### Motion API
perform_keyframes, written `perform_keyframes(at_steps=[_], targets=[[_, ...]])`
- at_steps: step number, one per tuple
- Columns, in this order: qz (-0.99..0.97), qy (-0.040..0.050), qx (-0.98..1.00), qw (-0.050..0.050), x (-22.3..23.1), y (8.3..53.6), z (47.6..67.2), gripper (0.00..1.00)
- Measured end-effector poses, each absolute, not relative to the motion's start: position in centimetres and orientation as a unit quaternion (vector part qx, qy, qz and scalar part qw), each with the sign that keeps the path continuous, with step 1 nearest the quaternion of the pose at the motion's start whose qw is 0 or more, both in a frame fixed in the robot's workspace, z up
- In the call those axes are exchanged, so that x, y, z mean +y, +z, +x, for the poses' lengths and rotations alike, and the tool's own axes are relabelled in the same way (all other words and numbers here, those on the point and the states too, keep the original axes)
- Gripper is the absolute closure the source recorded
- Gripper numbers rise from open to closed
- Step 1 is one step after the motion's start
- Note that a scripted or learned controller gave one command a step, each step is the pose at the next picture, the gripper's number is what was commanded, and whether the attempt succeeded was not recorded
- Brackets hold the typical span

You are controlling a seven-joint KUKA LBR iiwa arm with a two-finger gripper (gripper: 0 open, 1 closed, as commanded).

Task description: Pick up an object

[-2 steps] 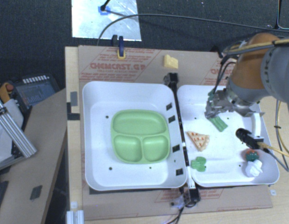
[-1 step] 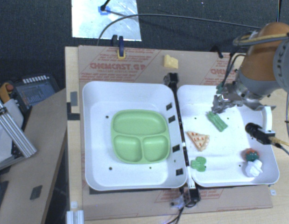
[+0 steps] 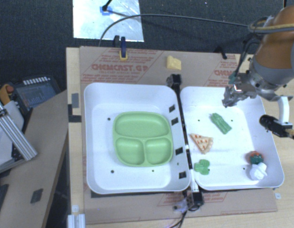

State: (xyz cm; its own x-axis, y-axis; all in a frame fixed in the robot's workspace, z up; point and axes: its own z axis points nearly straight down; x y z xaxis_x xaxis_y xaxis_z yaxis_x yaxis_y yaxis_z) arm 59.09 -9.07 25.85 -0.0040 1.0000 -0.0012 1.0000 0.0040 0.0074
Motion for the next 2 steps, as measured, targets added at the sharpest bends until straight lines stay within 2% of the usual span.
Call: perform_keyframes(at_steps=[1,2], targets=[[0.704,0.0010,0.710,0.000,-4.3,26.0,58.4,1.00],[0.704,0.0010,0.711,0.000,1.2,24.0,57.8,1.00]])
